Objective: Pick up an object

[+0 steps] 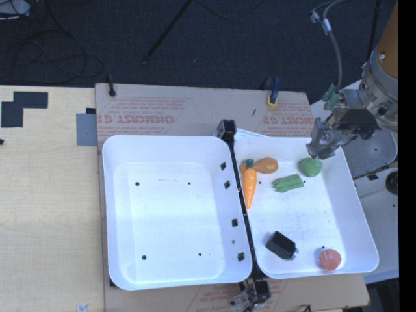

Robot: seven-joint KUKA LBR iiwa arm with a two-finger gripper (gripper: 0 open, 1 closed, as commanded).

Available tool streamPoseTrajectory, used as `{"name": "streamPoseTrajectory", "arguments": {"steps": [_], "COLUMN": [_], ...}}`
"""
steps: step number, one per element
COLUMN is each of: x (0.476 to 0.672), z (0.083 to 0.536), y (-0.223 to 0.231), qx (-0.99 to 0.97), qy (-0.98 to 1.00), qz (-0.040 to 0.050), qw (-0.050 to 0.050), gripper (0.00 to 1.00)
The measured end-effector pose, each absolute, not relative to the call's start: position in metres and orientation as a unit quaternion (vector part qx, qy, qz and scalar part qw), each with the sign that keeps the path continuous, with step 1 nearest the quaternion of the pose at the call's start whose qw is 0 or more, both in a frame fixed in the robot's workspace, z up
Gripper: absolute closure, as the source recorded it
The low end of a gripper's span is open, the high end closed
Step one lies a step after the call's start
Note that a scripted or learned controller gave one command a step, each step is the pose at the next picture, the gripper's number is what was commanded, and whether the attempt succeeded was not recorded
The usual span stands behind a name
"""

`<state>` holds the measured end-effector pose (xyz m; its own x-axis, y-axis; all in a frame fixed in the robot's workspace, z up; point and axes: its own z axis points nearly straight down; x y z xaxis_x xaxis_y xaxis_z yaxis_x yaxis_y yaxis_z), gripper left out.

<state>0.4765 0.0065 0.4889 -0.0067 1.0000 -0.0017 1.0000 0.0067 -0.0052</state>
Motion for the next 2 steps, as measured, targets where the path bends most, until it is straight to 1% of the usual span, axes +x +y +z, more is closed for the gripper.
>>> {"name": "streamPoseTrajectory", "arguments": {"steps": [1, 2], "x": [0.476, 0.475], "z": [0.526, 0.418], "y": [0.086, 0.162], "qx": [-0.704, -0.705], "qy": [-0.71, -0.71], "qz": [-0.0004, 0.0059], "qw": [0.0, 0.004], "gripper": [1.0, 1.0]}}
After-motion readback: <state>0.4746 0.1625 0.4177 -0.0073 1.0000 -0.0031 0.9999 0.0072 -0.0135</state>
